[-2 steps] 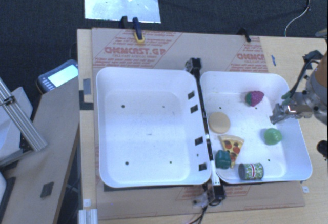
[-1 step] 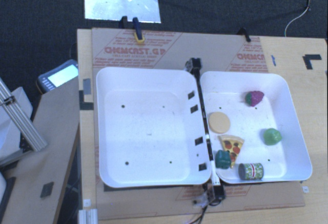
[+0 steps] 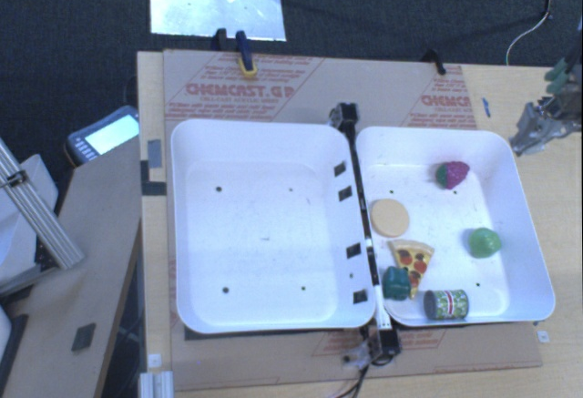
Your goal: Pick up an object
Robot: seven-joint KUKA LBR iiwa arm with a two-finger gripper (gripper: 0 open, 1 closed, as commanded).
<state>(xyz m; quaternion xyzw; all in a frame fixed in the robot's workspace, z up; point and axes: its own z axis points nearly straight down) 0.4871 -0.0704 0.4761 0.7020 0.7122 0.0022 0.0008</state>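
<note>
fig. 1. overhead slanted view of the bench, read left to right. the left bin (image 3: 264, 223) fills the centre-left of the frame; its floor carries nothing to grasp. the right bin (image 3: 524, 232) at centre-right holds all candidate objects: a teal block (image 3: 396, 282) at its lower left corner, touching the tip of a pizza slice (image 3: 413, 258); a tan round disc (image 3: 390, 218) just above the slice; a small green-labelled can (image 3: 445, 303) lying on its side near the bottom wall; a magenta berry-like piece (image 3: 452, 174) toward the upper right; and a green ball (image 3: 484, 242) at mid right, apart from the rest. the gripper (image 3: 537, 132) sits at the right edge of the frame, outside the bin's upper right corner; whether it is spread or closed cannot be told at this size, and nothing is seen in it. judged step: approach. the green ball or the magenta piece look like the soundest targets, standing clear of neighbours and walls; a descent centred on one should avoid the flat disc and slice.
</note>
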